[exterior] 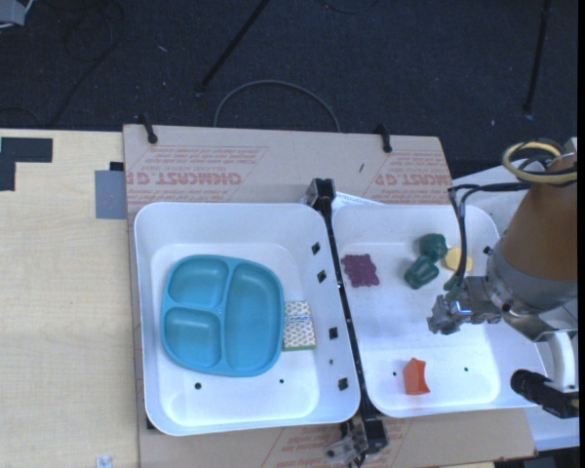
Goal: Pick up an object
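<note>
**Gripper low over the right bin, nothing seen between its fingers**

You see the gripper (451, 312) reaching in from the right, sitting over the right-hand part of the right bin (390, 224). Its metal tip is small and blurred, so you cannot tell how the jaws stand, and no object shows in its grasp. Behind it the grey wrist widens into the orange band (549, 227), and a black cable (457, 224) loops from the arm over the bin's far right corner.

Just up and left of the gripper you find a dark green object (421, 272), with a second green piece (431, 245) right behind it. A small yellow object (454, 257) lies just beside these, between them and the arm. None of them is visibly touched by the gripper.

Farther left, near the divider, a purple object (360, 270) lies flat on the bin floor. Toward the near edge of the same bin an orange-red object (415, 376) rests alone, well apart from the others and below-left of the gripper.

Across the divider, the left bin (175, 224) holds a blue sectioned plate (224, 313). Touching the plate's right edge is a small patterned block (298, 325) with a green side. Both bins sit on a cardboard sheet (224, 169) on the bench.
</note>
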`<state>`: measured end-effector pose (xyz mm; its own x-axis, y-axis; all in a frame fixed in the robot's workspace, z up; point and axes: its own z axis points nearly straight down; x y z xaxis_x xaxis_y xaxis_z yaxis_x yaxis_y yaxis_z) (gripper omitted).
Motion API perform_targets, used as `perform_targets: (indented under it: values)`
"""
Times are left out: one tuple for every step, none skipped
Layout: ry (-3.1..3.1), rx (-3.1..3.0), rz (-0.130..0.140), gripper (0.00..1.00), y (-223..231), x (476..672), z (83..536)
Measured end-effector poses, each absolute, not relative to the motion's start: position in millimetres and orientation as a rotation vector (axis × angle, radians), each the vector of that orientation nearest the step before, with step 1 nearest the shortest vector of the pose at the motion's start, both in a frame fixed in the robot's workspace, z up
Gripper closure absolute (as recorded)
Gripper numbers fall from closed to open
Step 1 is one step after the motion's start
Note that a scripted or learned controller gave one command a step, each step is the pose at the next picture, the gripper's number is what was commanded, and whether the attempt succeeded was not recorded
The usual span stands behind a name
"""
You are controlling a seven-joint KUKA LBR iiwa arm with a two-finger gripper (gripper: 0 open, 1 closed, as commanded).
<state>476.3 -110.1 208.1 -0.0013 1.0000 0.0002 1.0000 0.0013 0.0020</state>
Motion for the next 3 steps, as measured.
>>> perform_targets:
  values:
    - [2.221,2.219,0.003,1.0,-110.9,477.4,256.0]
    - [2.229,2.218,-0.001,1.0,-61.8,493.5,260.6]
    - [2.229,2.218,-0.001,1.0,-9.5,508.0,262.1]
